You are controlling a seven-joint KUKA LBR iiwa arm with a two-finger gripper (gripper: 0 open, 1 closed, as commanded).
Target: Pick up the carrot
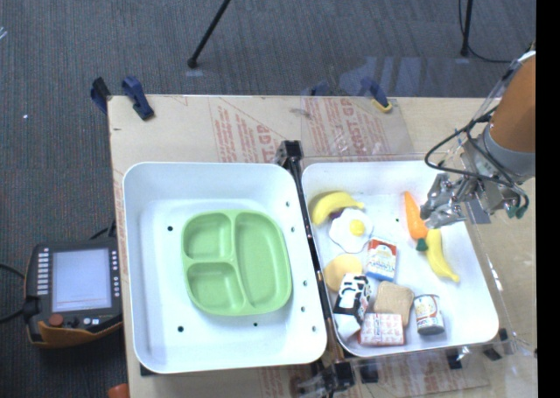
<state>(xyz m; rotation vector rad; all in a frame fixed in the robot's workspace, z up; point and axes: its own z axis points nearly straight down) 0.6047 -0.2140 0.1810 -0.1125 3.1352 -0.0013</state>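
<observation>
Carrot [412, 215] in right bin [486, 300], about 1 o'clock from egg [352, 229], lying roughly 12-to-6. Gripper [440, 209] just beside it at 3 o'clock; finger state: cannot tell. Risks: banana [440, 255] sits close at 5 o'clock, so descent could clip it; off-centre approach likely nudges carrot sideways, closes on nothing.

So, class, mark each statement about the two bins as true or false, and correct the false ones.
1. The carrot lies in the right bin. True.
2. The green tray sits in the right bin. False: it sits in the left bin.
3. The gripper hovers beside the carrot. True.
4. The fried egg rests on the green tray. False: it lies in the right bin, beside a banana.
</observation>
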